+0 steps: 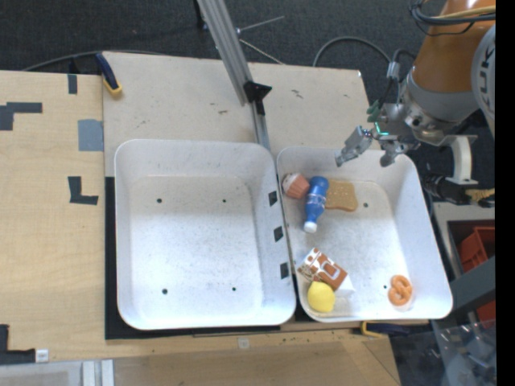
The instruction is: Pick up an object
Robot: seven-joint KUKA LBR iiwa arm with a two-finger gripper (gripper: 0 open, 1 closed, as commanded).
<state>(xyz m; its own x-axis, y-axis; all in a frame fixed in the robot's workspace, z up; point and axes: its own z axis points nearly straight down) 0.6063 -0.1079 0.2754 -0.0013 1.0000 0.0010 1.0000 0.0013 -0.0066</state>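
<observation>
From above, the gripper (pixel 368 153) hangs over the right bin's (pixel 426 240) far rim, fingers spread and gripping nothing. In that bin lie a blue bottle (pixel 315 203), toast slice (pixel 341 196), orange cup (pixel 295 186), small carton (pixel 324 269), lemon (pixel 320 297) and pretzel (pixel 400 290). No lettering is legible.

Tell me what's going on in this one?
A KUKA arm reaches in from the right, its gripper open above the far edge of the right bin and holding nothing. That bin holds a blue bottle, a brown slice, a lemon, a small carton and an orange ring.
</observation>
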